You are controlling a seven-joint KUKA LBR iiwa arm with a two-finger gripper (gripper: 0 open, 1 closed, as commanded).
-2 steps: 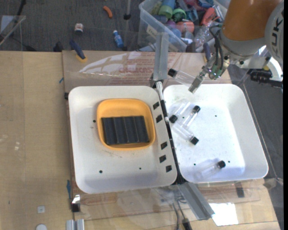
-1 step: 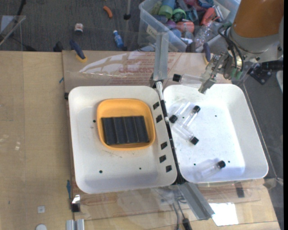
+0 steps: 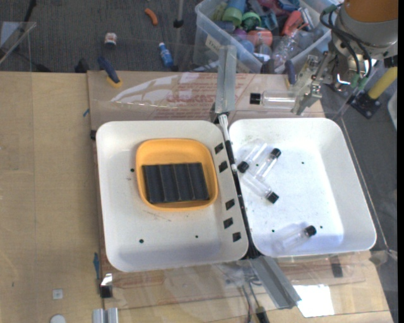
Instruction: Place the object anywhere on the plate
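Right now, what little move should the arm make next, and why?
Probably swing down over the right bin toward a vial. The arm sits high at the top right, while the vials lie in that bin and the yellow plate in the left bin carries only a black ridged block.

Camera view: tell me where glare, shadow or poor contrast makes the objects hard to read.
Camera view: the clear vials nearly vanish against the bright right bin, so mostly their black caps stand out; soft shadow collects along the divider between the bins; the yellow plate and the dark ridged block on it read sharply; the arm at the top right corner is cropped and slightly soft.
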